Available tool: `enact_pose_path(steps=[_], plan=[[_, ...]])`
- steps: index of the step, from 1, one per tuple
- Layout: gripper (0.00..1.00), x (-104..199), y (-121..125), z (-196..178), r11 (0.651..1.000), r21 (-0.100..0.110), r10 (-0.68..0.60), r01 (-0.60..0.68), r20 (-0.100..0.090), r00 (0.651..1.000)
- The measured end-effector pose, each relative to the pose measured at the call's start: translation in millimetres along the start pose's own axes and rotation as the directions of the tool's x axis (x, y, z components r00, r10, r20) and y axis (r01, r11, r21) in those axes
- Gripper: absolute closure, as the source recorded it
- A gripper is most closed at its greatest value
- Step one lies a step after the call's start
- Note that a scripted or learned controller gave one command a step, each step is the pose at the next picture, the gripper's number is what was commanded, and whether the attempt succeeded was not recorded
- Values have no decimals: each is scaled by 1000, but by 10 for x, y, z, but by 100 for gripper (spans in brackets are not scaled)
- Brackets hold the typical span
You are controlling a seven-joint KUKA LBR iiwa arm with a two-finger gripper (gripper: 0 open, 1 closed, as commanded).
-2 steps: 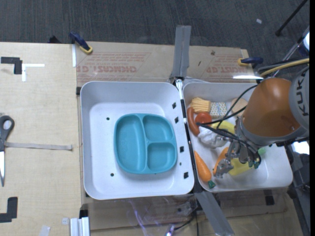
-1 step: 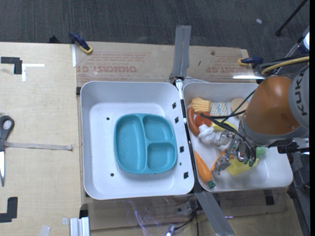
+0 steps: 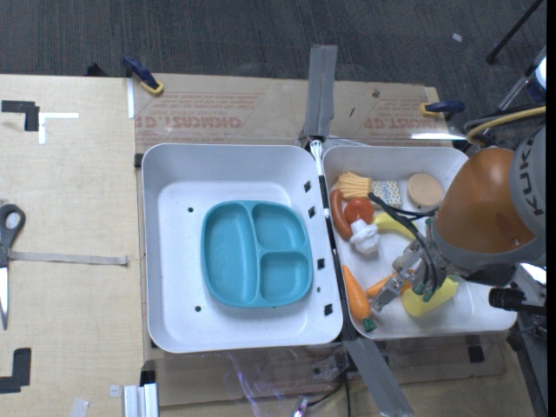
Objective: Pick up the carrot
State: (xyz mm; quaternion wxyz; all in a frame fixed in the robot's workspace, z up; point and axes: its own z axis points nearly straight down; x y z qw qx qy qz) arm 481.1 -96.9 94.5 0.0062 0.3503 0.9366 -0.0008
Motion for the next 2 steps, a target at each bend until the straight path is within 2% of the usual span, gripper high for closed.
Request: enact_pose_path(steps=[1, 2], plan=[[100, -13, 20, -90, 1000, -3, -3, 3, 2, 1000], [100, 278, 788, -974, 971, 4, 241, -241, -8, 971]])
